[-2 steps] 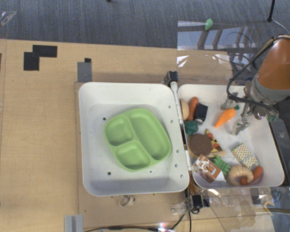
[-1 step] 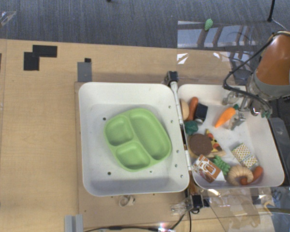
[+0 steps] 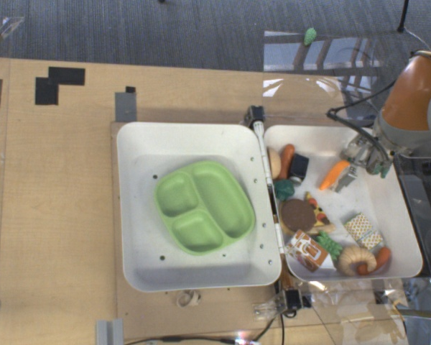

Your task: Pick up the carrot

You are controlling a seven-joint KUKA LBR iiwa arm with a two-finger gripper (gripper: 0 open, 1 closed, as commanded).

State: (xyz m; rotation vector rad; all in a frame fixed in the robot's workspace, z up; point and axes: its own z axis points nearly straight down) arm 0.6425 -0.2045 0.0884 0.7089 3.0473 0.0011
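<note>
- Carrot [image 3: 335, 175] lies in the right bin [image 3: 409, 225], in its upper middle part, its long axis slanting from lower left to upper right; which end is the tip is too small to tell.
- Jaws [image 3: 353, 169] sit at the carrot's upper-right end, touching or just over it; whether they are open, closed or gripping the carrot I cannot tell, since the metal parts blur together.
- Arm [image 3: 413, 106] enters from the right, its orange band cut off by the frame edge and covering part of the bin's far right rim.
- Around the carrot the white floor is bare to the right and below; to its left stand a black block [image 3: 298, 166] and a sausage [image 3: 287, 153], near but apart.
- Lower in the same bin a brown disc [image 3: 297, 214], a checkered packet [image 3: 363, 228], a bread roll [image 3: 355, 259] and other small items crowd together, some overlapping and hard to name.
- Left bin [image 3: 136, 192] holds a green divided tray [image 3: 205, 207], well apart from the carrot, both bins resting on the worktop [image 3: 50, 214].
</note>
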